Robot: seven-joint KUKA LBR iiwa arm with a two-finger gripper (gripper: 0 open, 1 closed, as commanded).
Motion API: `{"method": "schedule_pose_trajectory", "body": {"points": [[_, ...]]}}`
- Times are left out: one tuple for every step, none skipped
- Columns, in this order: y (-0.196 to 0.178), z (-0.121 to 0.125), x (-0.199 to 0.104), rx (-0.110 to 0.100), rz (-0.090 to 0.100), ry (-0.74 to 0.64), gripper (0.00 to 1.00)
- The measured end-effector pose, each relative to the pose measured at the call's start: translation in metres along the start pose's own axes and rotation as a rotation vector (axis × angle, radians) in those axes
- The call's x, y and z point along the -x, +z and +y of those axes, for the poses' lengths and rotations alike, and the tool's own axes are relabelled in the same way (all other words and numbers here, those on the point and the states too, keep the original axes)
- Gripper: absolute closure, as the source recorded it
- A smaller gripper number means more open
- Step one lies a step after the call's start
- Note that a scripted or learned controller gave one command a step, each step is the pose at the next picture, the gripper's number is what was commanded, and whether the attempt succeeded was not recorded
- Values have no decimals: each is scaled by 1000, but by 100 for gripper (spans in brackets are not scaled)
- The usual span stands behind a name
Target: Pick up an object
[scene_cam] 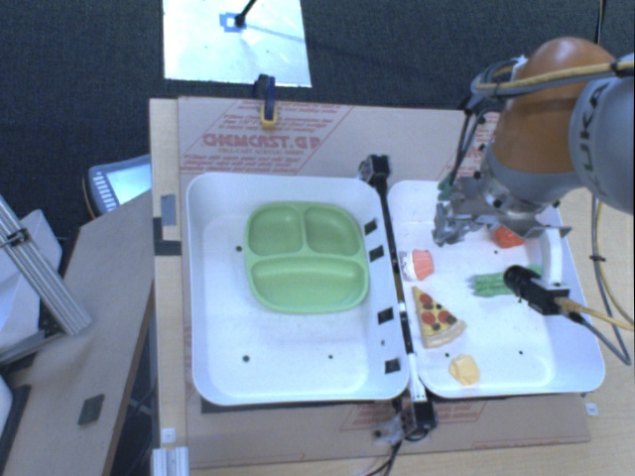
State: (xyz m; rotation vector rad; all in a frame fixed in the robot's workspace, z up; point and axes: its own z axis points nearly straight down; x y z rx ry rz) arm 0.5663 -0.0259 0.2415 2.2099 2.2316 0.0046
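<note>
End effector [448,228] hovers above-right of the orange toy [423,263]; its grip state cannot be told

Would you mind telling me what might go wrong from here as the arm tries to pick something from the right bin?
1. The gripper hangs over bare floor of the right bin, beside no toy, so closing here would likely grab nothing.
2. The red piece sits partly hidden under the wrist, so the arm may nudge it.
3. The pizza slice lies flat, which probably makes it hard to pinch.
</note>
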Motion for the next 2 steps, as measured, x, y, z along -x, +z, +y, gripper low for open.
{"method": "schedule_pose_trajectory", "body": {"points": [[-4,3,-53,-1,0,0,100],[11,-3,-102,-3,1,0,100]]}}
